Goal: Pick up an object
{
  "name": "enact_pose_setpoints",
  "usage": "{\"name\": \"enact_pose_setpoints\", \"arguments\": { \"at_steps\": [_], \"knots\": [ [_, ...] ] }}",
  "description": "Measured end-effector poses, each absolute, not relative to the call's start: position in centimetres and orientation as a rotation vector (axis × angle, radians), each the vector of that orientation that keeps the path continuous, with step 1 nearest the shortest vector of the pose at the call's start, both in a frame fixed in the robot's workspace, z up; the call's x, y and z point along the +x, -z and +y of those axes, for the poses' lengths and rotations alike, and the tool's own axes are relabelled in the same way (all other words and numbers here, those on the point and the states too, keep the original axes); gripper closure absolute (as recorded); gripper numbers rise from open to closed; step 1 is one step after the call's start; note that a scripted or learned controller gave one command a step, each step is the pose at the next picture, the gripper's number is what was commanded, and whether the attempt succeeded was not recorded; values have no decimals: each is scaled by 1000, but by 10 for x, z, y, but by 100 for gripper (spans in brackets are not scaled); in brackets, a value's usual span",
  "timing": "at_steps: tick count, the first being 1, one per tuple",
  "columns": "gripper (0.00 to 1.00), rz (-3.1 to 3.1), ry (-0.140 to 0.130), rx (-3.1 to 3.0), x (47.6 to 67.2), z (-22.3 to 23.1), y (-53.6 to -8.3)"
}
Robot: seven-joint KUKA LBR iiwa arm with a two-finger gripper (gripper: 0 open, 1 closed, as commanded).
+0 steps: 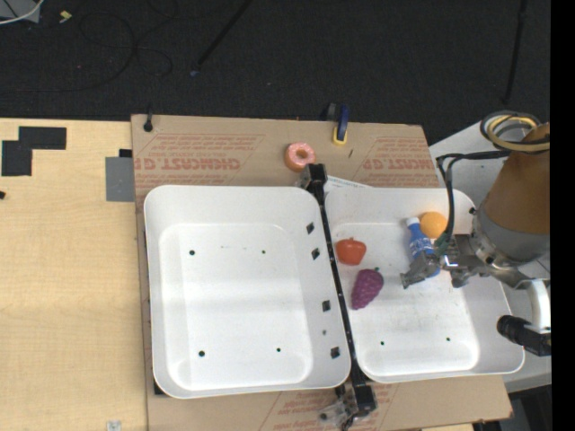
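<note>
The right bin (422,353) holds a red tomato-like toy (350,251), a purple bunch of grapes (366,288), a blue bottle (418,239) and an orange ball (433,224). The bottle and ball lie touching near the bin's far right side. My gripper (422,272) reaches in from the right and hangs low over the bin. It is just in front of the blue bottle's near end and right of the grapes. Its dark tip overlaps the bottle's lower end, so I cannot see whether anything is held.
The left bin (234,290) lies beside the right one, with a black divider strip (328,268) between them. A pink donut (300,156) sits on the cardboard behind the bins. A blue and yellow clamp (340,124) grips the cardboard's far edge.
</note>
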State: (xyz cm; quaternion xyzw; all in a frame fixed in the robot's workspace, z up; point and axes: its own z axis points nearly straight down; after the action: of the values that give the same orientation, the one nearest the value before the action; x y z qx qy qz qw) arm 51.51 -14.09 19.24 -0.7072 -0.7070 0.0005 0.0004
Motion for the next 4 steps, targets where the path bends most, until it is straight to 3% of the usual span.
{"name": "enact_pose_setpoints", "arguments": {
  "at_steps": [1, 3, 4],
  "knots": [
    [0, -2228, 12, -2223, 537, -108, -104],
    [0, -2225, 2, -2218, 645, -90, -88],
    [0, -2222, -4, -2217, 643, -83, -87]
  ]
}}
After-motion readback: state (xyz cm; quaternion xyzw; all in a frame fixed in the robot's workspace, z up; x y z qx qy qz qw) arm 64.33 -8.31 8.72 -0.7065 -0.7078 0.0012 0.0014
